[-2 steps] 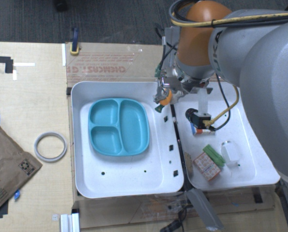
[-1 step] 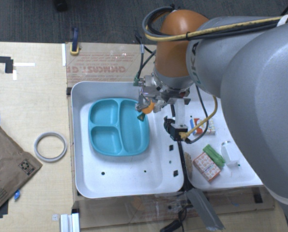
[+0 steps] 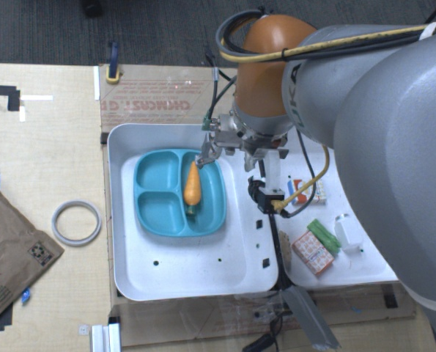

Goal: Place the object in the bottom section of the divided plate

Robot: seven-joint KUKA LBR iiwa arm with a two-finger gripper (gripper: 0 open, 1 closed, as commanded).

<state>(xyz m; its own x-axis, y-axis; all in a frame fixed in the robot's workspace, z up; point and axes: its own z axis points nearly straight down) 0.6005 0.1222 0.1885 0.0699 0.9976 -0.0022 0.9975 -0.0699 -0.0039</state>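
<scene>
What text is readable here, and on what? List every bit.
"BOX": brown box, partly cut off by the picture's edge.
Red print on the cardboard sheet: too blurred to read.
Print on the red carton: too small to read.

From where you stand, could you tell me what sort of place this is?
Probably a robotics lab test bench: a grey arm reaches over white bins holding a toy carrot on a plate, with cables and tape nearby.

One fixed camera looks down (slanted) on both bins (image 3: pixel 122 218).
</scene>
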